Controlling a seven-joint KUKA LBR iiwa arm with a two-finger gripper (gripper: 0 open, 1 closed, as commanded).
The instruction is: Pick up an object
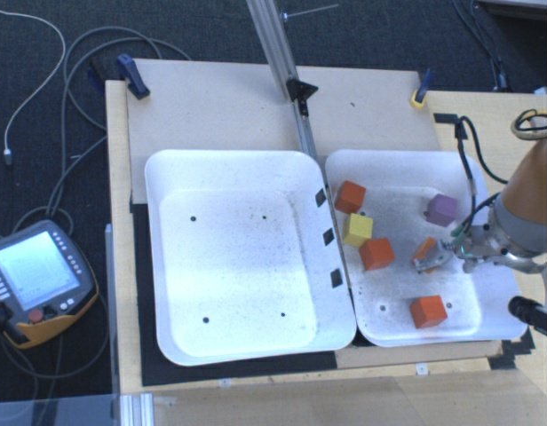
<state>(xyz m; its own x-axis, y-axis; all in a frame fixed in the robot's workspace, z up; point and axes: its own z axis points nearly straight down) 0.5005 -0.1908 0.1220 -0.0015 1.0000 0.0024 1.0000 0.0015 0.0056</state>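
Dark carpet surrounds my desk (pixel 220 105), a pale wooden top with cables trailing off its left side and a handheld control pendant (pixel 38 278) lying on the floor at the near left. Nearest me on the desk sit two shallow white bins side by side: the left bin (pixel 167 171) has nothing but speckles on its floor, while the right bin (pixel 380 322) carries all the objects.

Working from the near edge outward in the right bin, I see an orange block (pixel 428 311) closest to me, then a second orange block (pixel 376 254) just beside a yellow block (pixel 358 229). A small orange-and-grey piece (pixel 425 256) lies tilted near the middle. Farther off are a purple block (pixel 443 209) and, toward the bin's inner wall, a third orange block (pixel 349 197).

My arm comes in from the right, and its tool (pixel 457 248) hangs low over the bin floor, just beside the small orange-and-grey piece, which lies immediately to the left of the fingertips. The piece's long axis seems to run slantwise, near left to far right, though it is too small for me to be sure. I cannot tell whether the tool is spread or clenched, and I see nothing between its fingers.

My judgement: that small piece is the likeliest target, and the coming move turns on a short shift leftward so the fingers straddle it across its narrow side.

Beyond the bins, a metal rail (pixel 273 38) slants away over the far desk edge.
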